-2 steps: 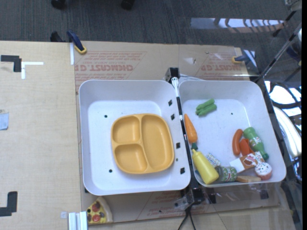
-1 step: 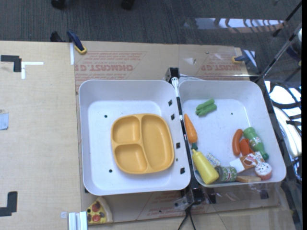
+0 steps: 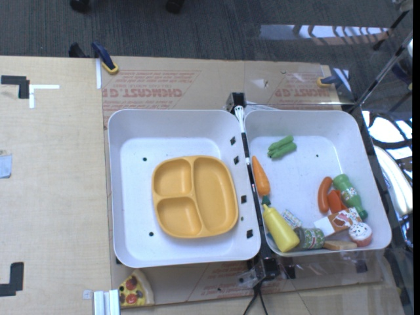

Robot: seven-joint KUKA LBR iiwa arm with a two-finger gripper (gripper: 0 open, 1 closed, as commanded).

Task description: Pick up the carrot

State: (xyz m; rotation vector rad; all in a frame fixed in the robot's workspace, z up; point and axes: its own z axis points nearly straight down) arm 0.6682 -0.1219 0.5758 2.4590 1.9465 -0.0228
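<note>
While the carrot [image 3: 260,176] lies untouched against the left wall of the right bin [image 3: 352,134], just above the yellow bottle [image 3: 280,228], your pick is wholly ahead; gripper state: cannot tell.

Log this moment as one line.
carrot: right bin, left wall | yellow bottle: just below it | yellow tray: left bin

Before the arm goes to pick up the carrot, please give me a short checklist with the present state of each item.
1. Carrot in view in the right bin: ok.
2. Carrot top uncovered: ok.
3. Room on carrot's left: not ok, it lies against the bin wall.
4. Yellow mustard bottle apart from carrot: cannot tell, its tip comes very near.
5. Green beans apart from carrot: ok.
</note>
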